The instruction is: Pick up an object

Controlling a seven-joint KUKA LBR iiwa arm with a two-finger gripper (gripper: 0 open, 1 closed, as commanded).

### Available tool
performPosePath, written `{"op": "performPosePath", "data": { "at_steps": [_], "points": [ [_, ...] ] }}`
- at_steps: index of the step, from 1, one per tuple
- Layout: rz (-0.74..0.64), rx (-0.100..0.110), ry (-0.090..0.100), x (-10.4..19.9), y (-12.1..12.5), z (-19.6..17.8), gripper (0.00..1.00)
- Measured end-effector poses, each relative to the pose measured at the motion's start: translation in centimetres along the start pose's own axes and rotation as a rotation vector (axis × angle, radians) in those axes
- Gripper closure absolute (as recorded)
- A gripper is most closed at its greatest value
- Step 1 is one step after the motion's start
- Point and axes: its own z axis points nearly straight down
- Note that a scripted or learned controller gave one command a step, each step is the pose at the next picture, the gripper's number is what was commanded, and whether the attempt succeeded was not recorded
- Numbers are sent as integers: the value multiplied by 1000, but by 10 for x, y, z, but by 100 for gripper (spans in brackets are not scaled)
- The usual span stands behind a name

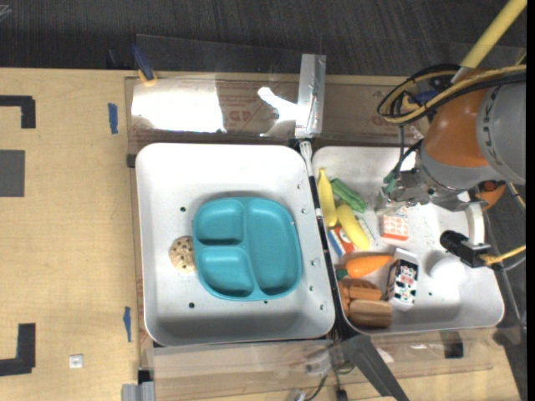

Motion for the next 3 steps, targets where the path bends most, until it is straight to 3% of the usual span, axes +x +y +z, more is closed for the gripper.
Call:
{"op": "performPosePath", "data": {
  "at_steps": [1, 2, 3],
  "points": [
    [0, 1, 0, 0, 0, 1, 0],
    [0, 1, 0, 0, 0, 1, 0],
    [-47, 9, 10, -23, 9, 22, 0]
  ]
}}
